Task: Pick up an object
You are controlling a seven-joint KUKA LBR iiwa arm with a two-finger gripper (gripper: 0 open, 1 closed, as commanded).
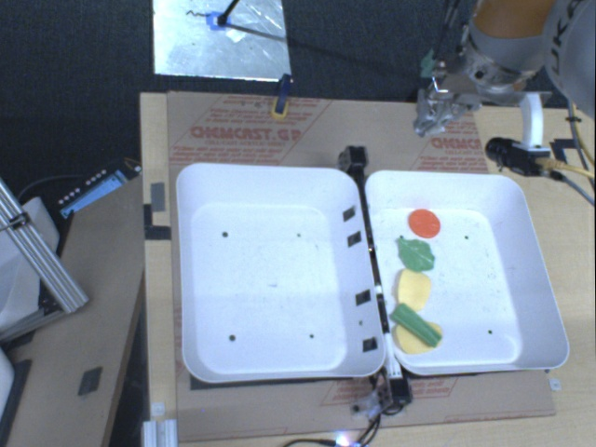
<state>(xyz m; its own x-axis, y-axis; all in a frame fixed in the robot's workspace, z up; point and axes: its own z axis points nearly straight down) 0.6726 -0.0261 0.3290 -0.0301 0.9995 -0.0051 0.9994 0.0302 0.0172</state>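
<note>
Two white bins on a cardboard-covered surface point(233, 124)
The right bin point(521, 250) held an orange disc point(425, 223), green and yellow pieces; the gripper point(436, 110) hung beyond it, grip state unclear.

Gripper point(436, 119) raised beyond right bin point(531, 250); inside it, red disc point(425, 223), green leaf point(416, 254), yellow piece point(414, 291), green stick point(415, 325)
</note>
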